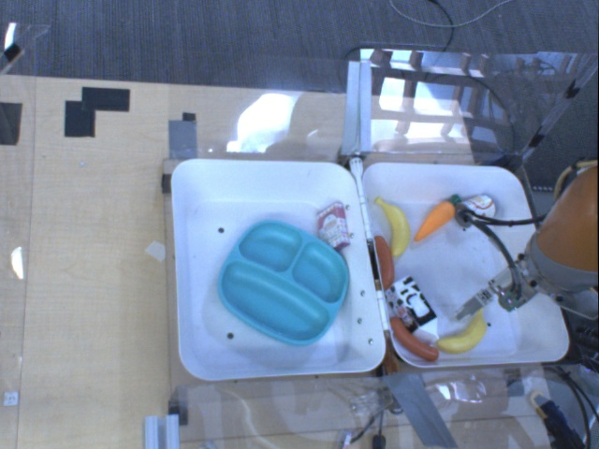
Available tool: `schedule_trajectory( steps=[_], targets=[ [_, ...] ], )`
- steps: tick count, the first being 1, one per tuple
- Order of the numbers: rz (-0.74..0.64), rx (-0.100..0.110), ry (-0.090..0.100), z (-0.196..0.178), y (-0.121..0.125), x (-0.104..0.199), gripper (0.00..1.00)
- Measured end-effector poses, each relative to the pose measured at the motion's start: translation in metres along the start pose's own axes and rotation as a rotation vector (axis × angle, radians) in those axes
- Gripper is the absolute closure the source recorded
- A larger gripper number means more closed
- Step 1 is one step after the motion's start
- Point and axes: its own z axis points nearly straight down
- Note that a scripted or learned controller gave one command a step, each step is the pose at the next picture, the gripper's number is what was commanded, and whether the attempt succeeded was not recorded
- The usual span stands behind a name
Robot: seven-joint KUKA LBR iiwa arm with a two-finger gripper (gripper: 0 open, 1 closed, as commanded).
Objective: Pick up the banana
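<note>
Two white bins on the desk; landmark is the right bin (538, 340). Blue divided plate (284, 282) in the bin left of it. My hand (479, 304) hovers inside it, grip state can't tell. Banana (465, 336) at its front edge, just below my hand.

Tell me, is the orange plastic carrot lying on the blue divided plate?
No, the orange plastic carrot lies in the right white bin, while the blue divided plate sits in the left one.

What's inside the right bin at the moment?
Right bin: two bananas, one near the divider, one at the front by the gripper; a carrot; two sausages; a black-and-white packet. The arm covers the right edge.
</note>
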Motion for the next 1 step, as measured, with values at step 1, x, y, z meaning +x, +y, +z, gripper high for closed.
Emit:
schedule_trajectory(
  steps=[1],
  targets=[
    [0.000, -0.005, -0.001, -0.0116, 0.0033, -0.0004, 1.00]
  ],
)
